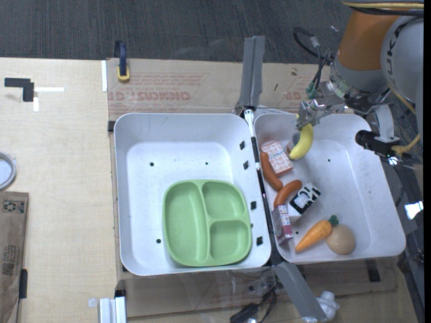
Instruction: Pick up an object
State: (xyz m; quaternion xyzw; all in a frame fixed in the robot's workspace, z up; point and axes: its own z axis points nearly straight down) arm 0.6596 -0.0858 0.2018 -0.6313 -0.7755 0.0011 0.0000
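The banana (302, 143) hangs in the fingers (304, 118) of the gripper (308, 118), which pinch its upper end. Its long axis runs steeply, the top end toward the far edge of the right bin (377, 200) and the lower tip pointing down and left toward the bin's left wall. It sits over the far left corner of that bin; whether its lower tip touches the floor cannot be told.

Just beside the lower tip lies a small red and white packet (276, 157). Below it, along the left wall, lie two reddish sausages (271, 173), one after the other, and a narrow pink wrapper (285, 221). A black and white block (304, 198) sits near the bin's middle. Toward the near edge a carrot (314, 234) lies slanted, green top up and right, touching a pale egg-shaped thing (341, 239).

The left bin (135, 153) holds a green divided plate (207, 222) in its near right part. Both bins rest on the worktop (54, 180).
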